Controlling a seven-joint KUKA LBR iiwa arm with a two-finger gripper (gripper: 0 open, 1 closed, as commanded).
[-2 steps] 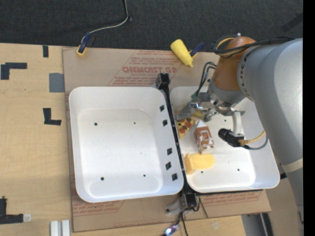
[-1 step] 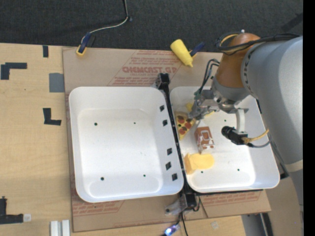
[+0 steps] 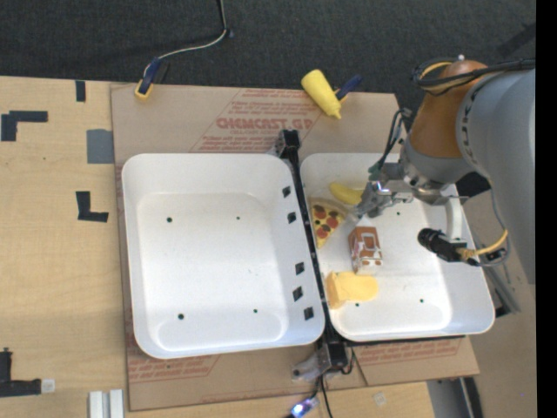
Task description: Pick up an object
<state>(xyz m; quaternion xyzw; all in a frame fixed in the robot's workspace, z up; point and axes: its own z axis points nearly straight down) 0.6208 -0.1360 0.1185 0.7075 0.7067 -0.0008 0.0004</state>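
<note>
Claw [image 3: 376,192] over curved yellow banana [image 3: 345,193], glossy white bin [image 3: 435,316].

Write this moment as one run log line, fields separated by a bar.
arm: over right bin | gripper: beside yellow piece | grasp: none seen | left bin

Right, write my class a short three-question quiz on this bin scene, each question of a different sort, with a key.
1. True or false: the pizza slice lies in the left bin.
2. Which item lies nearest the right bin's front edge? A) yellow block B) banana C) brown-and-white box
3. Fill in: the gripper hovers beside the ____.

Key: 1 false; 2 A; 3 banana.
</note>
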